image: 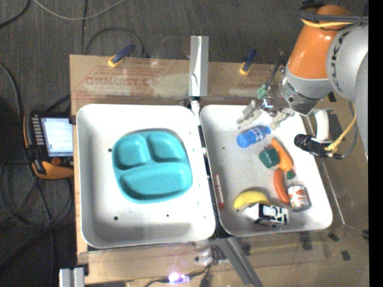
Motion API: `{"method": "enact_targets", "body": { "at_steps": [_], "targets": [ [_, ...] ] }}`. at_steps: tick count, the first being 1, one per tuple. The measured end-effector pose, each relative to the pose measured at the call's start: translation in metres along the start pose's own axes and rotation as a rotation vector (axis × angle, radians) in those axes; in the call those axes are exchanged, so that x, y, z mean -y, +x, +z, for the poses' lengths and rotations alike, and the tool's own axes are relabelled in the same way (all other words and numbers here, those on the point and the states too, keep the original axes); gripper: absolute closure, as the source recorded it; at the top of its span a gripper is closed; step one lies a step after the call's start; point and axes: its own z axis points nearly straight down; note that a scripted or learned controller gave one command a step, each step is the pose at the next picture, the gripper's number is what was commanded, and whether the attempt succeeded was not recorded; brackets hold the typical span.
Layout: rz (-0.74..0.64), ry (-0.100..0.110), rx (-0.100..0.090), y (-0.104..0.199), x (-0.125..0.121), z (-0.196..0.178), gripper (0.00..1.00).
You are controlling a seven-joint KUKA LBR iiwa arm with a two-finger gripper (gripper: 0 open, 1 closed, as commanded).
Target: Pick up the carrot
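Carrot [282, 154], orange with a green tip at its lower end, laid flat on the floor of the right-hand bin [227, 208], slanted from upper left to lower right, found toward the bin's right side

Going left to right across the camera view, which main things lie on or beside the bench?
Handheld screen device → teal divided tray in the left bin → banana → carrot in the right bin.
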Motion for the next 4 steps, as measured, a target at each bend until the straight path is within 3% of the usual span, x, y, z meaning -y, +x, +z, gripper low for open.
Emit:
{"method": "enact_targets", "body": {
  "at_steps": [1,2,3,4],
  "targets": [
    [0.052,0.001,0.003,-0.061,0.034,0.059,0.00],
    [0.016,-0.003,-0.002,-0.097,0.027,0.118,0.00],
    [0.015,-0.020,0.003,-0.099,0.022,0.100,1.00],
    [-0.028,-0.002,0.000,-0.067,0.061,0.023,1.00]
  ]
}}
